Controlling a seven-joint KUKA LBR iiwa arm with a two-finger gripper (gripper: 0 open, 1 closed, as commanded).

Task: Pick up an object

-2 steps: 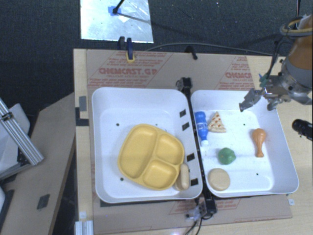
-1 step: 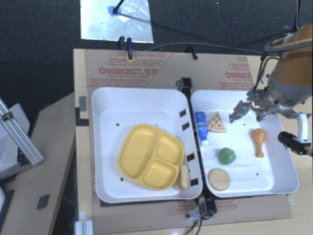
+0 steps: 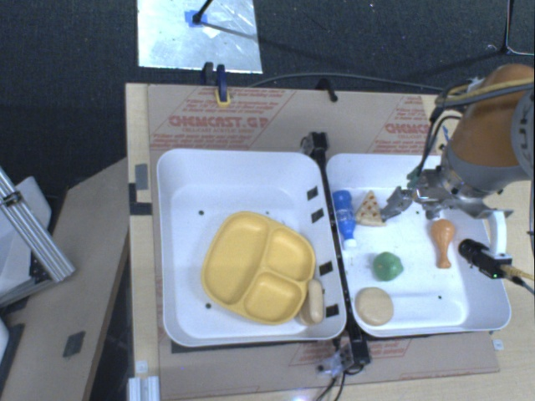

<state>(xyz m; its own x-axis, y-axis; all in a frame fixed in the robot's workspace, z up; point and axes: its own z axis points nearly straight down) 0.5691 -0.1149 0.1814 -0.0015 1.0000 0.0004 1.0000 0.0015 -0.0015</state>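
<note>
The right bin (image 3: 418,170) holds several toy foods: a blue bottle (image 3: 343,210) along its left wall, a pizza slice (image 3: 369,210) beside the bottle, a green ball (image 3: 387,266), a round tan bun (image 3: 374,306) and an orange drumstick (image 3: 443,241). My gripper (image 3: 401,200) hangs over the upper part of this bin. It is just right of the pizza slice and up-left of the drumstick. Nothing shows in its grasp. The grey arm with its orange band (image 3: 493,128) covers the bin's upper right corner.
The left bin (image 3: 242,174) carries a yellow divided plate (image 3: 259,266), with a small tan bread roll (image 3: 313,301) by its right edge. A black divider (image 3: 330,224) runs between the bins. A black part on the arm (image 3: 483,258) hangs over the right bin's right side.
</note>
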